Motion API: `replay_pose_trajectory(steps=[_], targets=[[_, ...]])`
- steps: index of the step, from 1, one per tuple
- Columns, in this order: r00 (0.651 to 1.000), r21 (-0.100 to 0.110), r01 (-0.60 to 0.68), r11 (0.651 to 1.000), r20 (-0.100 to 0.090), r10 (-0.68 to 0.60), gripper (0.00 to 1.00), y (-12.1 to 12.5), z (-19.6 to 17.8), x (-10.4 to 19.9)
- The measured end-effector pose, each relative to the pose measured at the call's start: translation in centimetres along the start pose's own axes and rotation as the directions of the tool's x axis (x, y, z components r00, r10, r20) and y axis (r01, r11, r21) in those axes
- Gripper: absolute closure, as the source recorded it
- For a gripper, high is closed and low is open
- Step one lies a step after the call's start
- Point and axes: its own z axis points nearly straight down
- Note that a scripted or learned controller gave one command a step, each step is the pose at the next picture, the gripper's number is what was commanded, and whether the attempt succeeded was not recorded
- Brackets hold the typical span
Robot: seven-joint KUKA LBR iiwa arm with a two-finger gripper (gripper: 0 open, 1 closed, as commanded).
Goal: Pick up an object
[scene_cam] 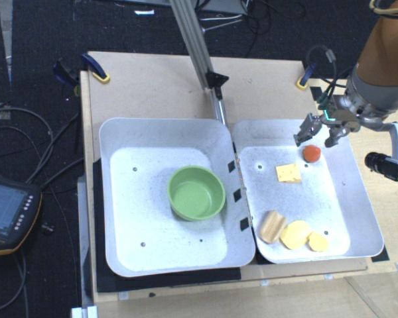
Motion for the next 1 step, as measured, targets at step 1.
replay_pose_trajectory(steps=[1], targets=[[1.000,0.000,0.000,1.000,0.000,0.000,0.00,0.00,0.00,0.00]])
